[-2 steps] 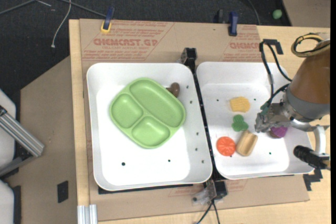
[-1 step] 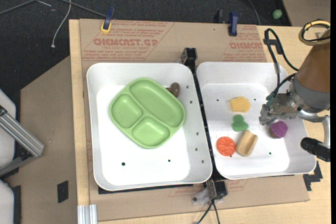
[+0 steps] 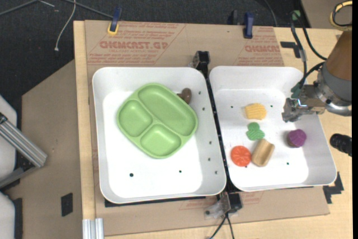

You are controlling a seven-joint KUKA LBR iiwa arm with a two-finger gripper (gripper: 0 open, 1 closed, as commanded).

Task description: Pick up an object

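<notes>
White bins [image 3: 112, 176]: two; green plate [image 3: 157, 120]: one; small toys: five.

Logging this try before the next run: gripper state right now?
Gripper: cannot be told from this view; nothing seen in it. It sits over the right bin, above the purple toy.
</notes>
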